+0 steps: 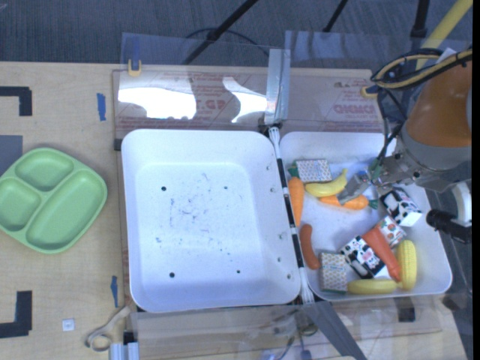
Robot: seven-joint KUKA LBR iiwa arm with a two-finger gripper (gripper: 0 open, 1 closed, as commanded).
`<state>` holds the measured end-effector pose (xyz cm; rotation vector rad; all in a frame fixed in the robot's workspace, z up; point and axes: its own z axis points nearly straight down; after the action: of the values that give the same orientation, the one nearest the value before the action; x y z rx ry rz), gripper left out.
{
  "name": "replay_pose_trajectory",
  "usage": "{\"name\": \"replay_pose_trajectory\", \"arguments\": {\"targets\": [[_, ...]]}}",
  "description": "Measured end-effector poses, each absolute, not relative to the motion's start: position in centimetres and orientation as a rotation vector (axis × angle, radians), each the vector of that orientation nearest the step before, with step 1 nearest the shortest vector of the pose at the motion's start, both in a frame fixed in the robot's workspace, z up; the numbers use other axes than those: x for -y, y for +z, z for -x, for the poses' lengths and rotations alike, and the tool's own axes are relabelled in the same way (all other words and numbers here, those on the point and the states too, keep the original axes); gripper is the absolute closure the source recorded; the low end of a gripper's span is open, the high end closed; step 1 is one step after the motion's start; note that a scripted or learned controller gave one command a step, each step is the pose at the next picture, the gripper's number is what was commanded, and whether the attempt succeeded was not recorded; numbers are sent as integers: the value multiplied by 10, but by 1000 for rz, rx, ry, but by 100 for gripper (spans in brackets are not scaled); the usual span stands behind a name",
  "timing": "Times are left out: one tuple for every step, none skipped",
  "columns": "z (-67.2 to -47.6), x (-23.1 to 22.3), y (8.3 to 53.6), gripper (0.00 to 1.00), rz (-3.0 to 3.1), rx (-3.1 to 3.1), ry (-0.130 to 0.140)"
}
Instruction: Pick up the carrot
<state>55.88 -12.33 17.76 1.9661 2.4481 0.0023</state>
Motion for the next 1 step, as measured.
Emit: {"name": "replay_pose_trajectory", "arguments": {"targets": [[-592,126,106,0,-1636,-2663,10]]}}
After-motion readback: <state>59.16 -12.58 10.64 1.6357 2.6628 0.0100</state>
